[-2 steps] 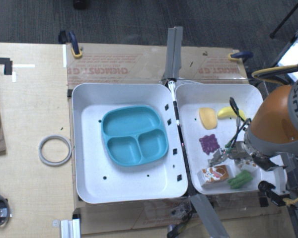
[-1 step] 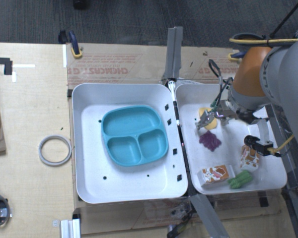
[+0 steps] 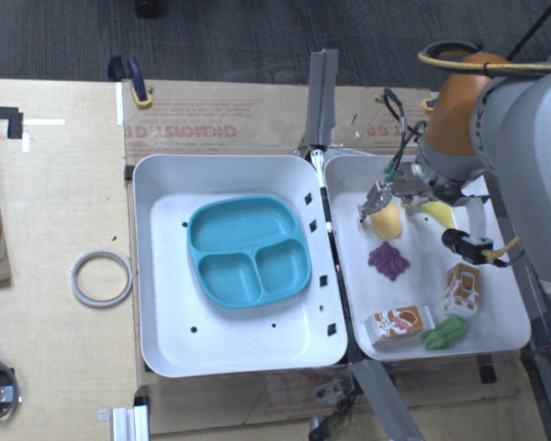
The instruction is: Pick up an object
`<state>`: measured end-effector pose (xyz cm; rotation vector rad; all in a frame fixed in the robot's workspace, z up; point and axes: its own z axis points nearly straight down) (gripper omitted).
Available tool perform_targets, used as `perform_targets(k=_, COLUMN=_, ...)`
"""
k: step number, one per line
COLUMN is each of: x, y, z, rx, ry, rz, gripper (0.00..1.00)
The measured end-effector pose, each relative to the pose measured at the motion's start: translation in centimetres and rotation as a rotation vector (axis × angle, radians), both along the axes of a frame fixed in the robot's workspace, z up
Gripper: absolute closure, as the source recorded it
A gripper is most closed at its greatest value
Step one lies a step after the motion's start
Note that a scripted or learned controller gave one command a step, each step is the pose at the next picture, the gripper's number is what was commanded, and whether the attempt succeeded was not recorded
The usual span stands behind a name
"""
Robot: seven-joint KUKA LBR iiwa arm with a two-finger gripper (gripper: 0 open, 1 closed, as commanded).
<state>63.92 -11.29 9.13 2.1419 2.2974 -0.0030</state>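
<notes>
Looks light, smooth, kinda slippery, that yellow toy fruit (image 3: pixel 386 220) right under the end effector (image 3: pixel 382 200); best pinched across its middle, grip state impossible to tell.

One fixed camera looks down at a slant on the worktop (image 3: pixel 55 200), both bins in frame

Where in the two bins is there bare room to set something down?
Left bin: bare floor all round the blue tray, widest along the front. Right bin: bare left strip beside the purple toy; crowded under the gripper and at the front right.
</notes>
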Motion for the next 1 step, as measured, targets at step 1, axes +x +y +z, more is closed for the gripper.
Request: perform_targets(k=1, x=0.12, y=-4.65, z=1.36, rx=-0.001, ry=0.001, rz=-0.203, gripper=0.0)
